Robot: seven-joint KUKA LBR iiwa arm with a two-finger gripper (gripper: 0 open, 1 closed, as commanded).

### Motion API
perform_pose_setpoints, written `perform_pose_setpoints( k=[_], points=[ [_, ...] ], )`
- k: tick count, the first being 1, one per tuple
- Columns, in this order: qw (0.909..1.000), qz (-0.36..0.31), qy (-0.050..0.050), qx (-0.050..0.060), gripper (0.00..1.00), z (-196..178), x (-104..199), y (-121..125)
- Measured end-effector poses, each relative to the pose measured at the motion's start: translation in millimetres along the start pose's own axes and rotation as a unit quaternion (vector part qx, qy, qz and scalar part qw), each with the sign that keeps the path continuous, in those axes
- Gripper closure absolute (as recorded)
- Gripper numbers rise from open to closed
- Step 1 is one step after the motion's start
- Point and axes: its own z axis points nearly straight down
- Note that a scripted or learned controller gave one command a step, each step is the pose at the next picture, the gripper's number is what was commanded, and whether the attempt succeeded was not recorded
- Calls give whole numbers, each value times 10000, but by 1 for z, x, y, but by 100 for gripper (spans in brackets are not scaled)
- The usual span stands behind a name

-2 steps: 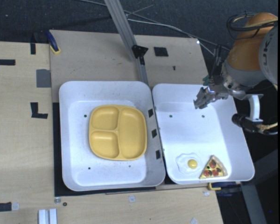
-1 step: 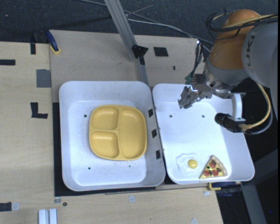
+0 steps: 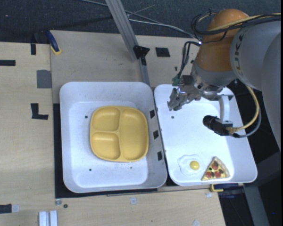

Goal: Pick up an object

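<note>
Gripper state cannot be determined; it hangs over the right bin at its 11 o'clock corner. Fried egg and pizza slice lie at 6 o'clock, well apart. Risk: descending here closes on nothing.

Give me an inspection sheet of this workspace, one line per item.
Surface: wooden bench with two white bins, left bin and right bin, side by side.
Job's things: fried egg toy and pizza slice toy in the right bin's near corner; yellow divided plate in the left bin.
Clutter: black tape marks on the bench.
Gripper: gripper above the right bin's far end, holding nothing seen.
Cables: yellow cable beside the wrist.
Surroundings: slanted metal pole, dark floor.
</note>
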Motion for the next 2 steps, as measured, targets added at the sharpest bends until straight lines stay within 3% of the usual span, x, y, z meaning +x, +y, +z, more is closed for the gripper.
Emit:
perform_pose_setpoints(
  k=[2],
  points=[
    [10000,-13,2,0,100,-3,121,-28]
  ],
)
